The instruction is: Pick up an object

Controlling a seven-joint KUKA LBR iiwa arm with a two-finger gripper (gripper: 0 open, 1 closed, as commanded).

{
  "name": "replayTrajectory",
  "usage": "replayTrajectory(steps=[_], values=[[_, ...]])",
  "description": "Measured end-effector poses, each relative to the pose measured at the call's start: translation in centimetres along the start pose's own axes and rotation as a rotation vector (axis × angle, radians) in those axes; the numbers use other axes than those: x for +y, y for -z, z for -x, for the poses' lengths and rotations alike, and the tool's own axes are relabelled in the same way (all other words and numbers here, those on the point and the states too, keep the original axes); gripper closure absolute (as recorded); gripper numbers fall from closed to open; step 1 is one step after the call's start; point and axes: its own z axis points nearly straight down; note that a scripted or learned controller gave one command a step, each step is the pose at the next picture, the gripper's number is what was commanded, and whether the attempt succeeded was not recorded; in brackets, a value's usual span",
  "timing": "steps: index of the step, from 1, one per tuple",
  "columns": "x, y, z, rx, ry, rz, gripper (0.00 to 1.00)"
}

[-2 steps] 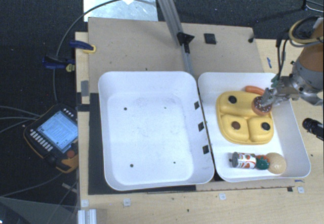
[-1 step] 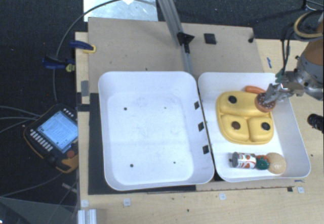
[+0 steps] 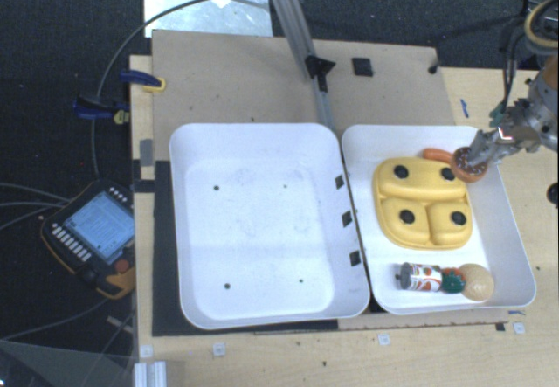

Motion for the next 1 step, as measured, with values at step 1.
replayTrajectory(steps=[1], values=[[0.15, 2.67, 0.01, 0.000, 0.000, 0.000, 1.00]])
